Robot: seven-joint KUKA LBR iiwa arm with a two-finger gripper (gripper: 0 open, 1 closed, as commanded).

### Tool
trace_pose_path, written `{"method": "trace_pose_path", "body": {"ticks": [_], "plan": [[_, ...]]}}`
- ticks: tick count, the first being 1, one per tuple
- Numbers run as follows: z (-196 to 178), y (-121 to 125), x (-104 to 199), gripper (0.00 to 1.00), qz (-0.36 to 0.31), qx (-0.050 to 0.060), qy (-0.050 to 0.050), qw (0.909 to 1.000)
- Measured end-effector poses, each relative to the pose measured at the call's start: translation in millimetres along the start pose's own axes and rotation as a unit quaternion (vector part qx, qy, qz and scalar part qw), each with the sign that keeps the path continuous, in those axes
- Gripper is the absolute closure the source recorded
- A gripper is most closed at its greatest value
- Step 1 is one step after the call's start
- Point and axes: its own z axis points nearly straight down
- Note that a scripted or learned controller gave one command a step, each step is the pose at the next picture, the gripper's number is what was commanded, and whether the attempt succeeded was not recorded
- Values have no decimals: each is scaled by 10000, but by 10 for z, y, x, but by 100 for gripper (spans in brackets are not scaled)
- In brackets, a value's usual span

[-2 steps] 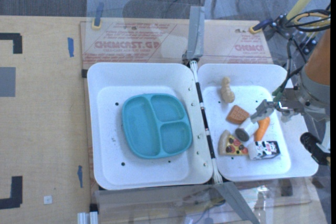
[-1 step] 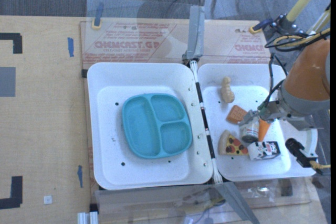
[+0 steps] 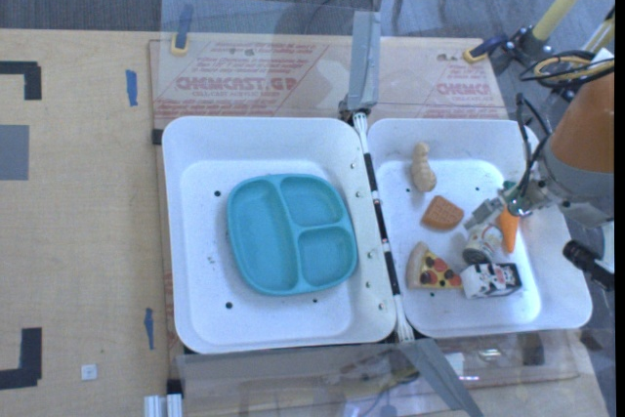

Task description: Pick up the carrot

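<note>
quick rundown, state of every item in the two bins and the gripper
teal three-compartment plastic plate: flat in left white bin, compartments bare
small orange carrot: in right white bin, beside the gripper
two-finger gripper: low over the right bin, finger state unclear
tan peanut-shaped toy: lying flat
orange waffle-like square: lying flat
toy pizza slice: lying flat
small white carton with dark print: on its side

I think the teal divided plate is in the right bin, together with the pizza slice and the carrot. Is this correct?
Not quite. The camera view shows the teal divided plate in the left bin, alone there. The pizza slice and the carrot are in the right bin, as you said.
</note>
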Motion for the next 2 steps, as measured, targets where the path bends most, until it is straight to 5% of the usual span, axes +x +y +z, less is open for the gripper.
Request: {"method": "trace_pose_path", "body": {"ticks": [1,2], "plan": [[-120,15,-45,100,28,-57,-50,10000],[-882,359,179,100,753,141,65,9970]]}}
